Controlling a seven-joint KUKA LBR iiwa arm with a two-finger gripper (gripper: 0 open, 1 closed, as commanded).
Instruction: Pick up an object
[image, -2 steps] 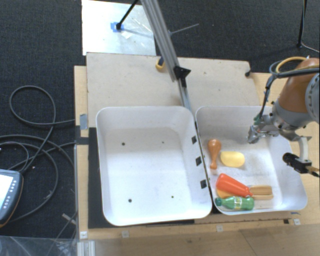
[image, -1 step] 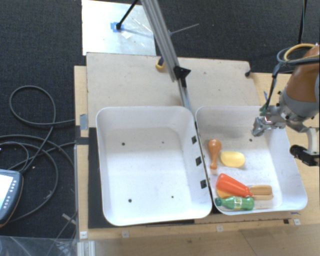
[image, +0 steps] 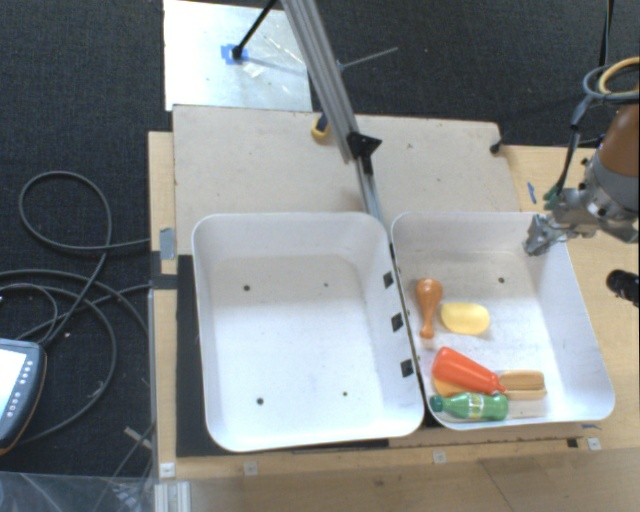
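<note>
Nearest us, the green bottle lies lengthwise across the right bin, cap pointing away from the tool, whose grip we cannot tell.

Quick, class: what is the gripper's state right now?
Gripper: cannot be told; it sits over the right bin's far right corner, with nothing visibly held.

We read this as a robotics lab: bare particle-board tabletop, loose black cables on dark carpet, grey handheld control pendant, slanted metal camera pole.
</note>
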